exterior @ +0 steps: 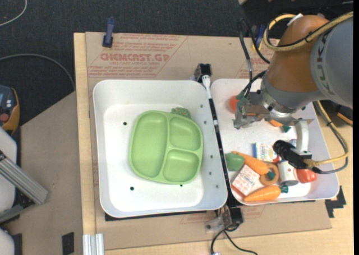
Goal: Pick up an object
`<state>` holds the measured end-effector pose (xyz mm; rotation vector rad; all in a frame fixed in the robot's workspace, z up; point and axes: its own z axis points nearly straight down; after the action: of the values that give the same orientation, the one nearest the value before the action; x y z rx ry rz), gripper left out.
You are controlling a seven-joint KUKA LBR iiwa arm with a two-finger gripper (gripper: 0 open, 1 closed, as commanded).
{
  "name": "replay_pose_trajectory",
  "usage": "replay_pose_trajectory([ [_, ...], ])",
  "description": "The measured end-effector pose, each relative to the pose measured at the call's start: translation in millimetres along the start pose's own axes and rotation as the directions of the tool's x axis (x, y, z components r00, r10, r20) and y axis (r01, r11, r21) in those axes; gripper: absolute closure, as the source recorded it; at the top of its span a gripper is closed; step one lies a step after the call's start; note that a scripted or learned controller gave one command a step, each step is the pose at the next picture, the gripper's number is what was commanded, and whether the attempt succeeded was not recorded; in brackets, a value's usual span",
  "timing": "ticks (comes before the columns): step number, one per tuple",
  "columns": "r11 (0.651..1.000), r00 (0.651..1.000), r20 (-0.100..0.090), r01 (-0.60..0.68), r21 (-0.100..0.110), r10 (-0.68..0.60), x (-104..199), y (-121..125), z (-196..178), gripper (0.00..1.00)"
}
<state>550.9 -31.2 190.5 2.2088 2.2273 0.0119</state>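
two white bins on a cardboard-topped bench; gripper (247, 118) hangs over the right bin (321, 136), jaw state unreadable, with the nearest carrot (257, 163) below it toward the front rim, long axis running left-right.

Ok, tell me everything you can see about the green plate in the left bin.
The green plate is a light green, plastic-looking tray with rounded corners and three compartments, one large and two smaller. It lies flat and right way up on the floor of the left bin, slightly turned. A small greenish item touches its far edge.
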Motion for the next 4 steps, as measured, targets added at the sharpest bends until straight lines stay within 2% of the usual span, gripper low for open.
replay_pose_trajectory([
  [1,1.000,1.000,-0.001,-0.002,0.013,0.002,70.1,-20.4,5.9,1.00],
  [2,1.000,1.000,-0.005,-0.001,-0.010,0.001,115.9,-68.3,-189.1,1.00],
  [3,1.000,1.000,0.001,-0.001,0.014,0.001,185.0,-61.8,-155.6,1.00],
  [4,1.000,1.000,0.002,-0.006,0.008,0.006,181.1,-60.8,-168.0,1.00],
])
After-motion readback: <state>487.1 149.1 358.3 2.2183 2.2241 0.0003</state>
